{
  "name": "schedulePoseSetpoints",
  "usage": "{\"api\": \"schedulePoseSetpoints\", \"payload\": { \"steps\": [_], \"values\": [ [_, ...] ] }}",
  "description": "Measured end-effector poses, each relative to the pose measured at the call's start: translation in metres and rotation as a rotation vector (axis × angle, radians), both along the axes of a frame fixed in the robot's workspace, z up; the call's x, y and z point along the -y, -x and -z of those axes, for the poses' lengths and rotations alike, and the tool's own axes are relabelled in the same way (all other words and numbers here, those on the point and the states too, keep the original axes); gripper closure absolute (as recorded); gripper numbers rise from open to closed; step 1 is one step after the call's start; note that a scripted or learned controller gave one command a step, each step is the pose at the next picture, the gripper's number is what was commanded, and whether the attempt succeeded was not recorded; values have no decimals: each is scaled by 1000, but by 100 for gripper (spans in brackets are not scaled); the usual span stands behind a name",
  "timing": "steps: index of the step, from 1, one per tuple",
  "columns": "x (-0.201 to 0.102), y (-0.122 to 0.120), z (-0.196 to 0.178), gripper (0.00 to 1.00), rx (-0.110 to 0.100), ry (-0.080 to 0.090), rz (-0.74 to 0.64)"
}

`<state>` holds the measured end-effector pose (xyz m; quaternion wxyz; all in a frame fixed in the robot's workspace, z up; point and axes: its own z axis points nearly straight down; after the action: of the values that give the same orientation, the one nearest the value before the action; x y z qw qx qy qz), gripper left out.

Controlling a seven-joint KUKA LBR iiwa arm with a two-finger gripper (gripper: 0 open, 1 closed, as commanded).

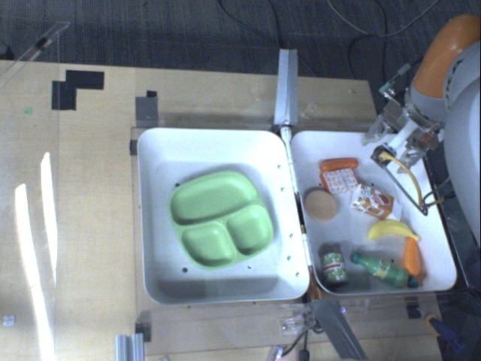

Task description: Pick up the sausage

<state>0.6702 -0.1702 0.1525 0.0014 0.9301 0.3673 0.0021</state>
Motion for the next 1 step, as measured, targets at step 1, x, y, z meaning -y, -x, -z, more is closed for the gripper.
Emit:
{"api": "schedulePoseSetpoints", "payload": {
  "steps": [1],
  "values": [
    [-62,9,9,0,-3,-1,-104]
  ]
}}
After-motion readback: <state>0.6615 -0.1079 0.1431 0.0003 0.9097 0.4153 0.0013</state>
